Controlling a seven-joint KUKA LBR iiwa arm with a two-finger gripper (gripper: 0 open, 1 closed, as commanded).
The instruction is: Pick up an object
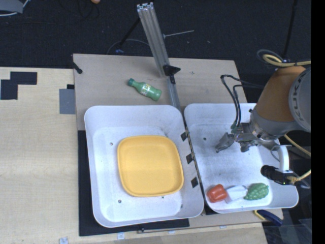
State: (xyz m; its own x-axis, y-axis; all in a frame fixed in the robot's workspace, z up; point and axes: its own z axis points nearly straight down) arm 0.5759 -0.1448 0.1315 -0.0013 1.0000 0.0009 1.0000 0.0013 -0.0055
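Lying along the near wall of the right bin (208, 123), side by side: a red toy vegetable (217, 192) toward the bin's left corner, a small white piece (235, 192) touching it, and a green bumpy toy (256, 191) just beside that, toward the bin's right corner. Resting on the bin floor, all three, none lifted and none tilted against anything but its neighbour. Hovering farther in, over the middle of the right bin, well apart from the three toys: the gripper (231, 144), hanging under the grey and orange arm (277, 103) reaching in across the bin's right side. Carrying nothing, as far as can be seen; whether spread or pressed together, impossible to tell at this slant. Judging from this, sitting at the very start of the task: nothing grasped, nothing raised, no contact made with any toy. Remaining, by that reading: choosing one of the three, travelling toward the near wall of the right bin, descending, closing and lifting. Possibly crowding the grasp, with the toys lying so close together and so close to the wall. Sitting to the left of the right bin, inside the left bin (99, 126): a yellow plate (150, 165), flat and untouched. Lying beyond the right bin's far left corner, on the bare bench: a green bottle (145, 89) on its side, and, leaning away past it, a metal rail (155, 32).
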